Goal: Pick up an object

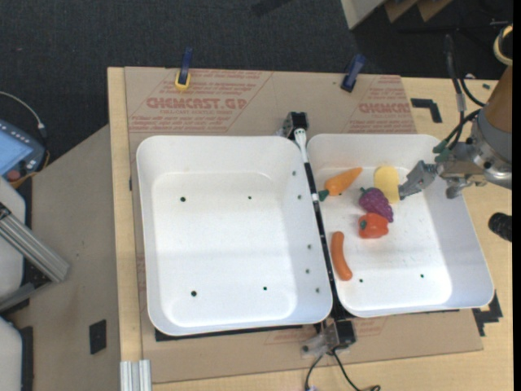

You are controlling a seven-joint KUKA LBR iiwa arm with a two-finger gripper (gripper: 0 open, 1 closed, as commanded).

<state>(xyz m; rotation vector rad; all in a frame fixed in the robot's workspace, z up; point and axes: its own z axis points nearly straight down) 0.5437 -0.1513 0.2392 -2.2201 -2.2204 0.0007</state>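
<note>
The right bin (456, 251) holds five small toy foods. An orange carrot (343, 181) lies at the upper left, with a yellow lemon-like piece (387, 179) beside it. Below them are a purple grape bunch (376, 202), a red pepper (373, 226) and an orange-red sausage-shaped piece (340, 256) near the divider. My gripper (428, 187) hangs over the bin's upper right, open, with nothing between its fingers. Its left fingertip (404, 187) is just right of the yellow piece.
The left bin (163, 243) sits beside the right one, joined at a black divider (313, 210). The grey arm (496, 137) enters from the right edge. Blue and yellow clamps (185, 72) hold the cardboard base at the back.
</note>
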